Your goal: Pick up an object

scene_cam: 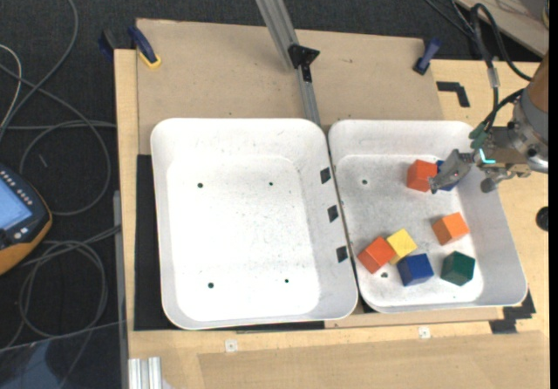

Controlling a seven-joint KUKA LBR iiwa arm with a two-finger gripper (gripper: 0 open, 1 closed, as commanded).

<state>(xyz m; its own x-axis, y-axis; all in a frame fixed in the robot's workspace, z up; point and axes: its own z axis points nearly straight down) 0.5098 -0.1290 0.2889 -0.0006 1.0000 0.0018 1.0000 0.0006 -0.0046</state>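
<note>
A pale wooden bench (218, 73) is seen from above, set on dark carpet strewn with black cables (52, 117); a handheld control pendant (17, 213) lies at the left edge. Blue clamps (144, 45) are fixed at the far corners of the board, and a slanted grey metal bar (275, 12) crosses down to the seam between the two white bins. The left bin (244, 221) lies wide and bare inside, with free room across its whole floor. The right bin (497, 230) is crowded toward its near half: an orange-red cube (377, 254) touching a yellow cube (401, 243), a blue cube (416, 269) just beside them, a dark green block (458, 268) near the right rim, and an orange cube (450, 227) above it. A further orange-red cube (422, 175) sits apart toward the far side. The gripper (451, 174) is seen just beside this cube on its right; whether its fingers are spread or closed cannot be told.
</note>
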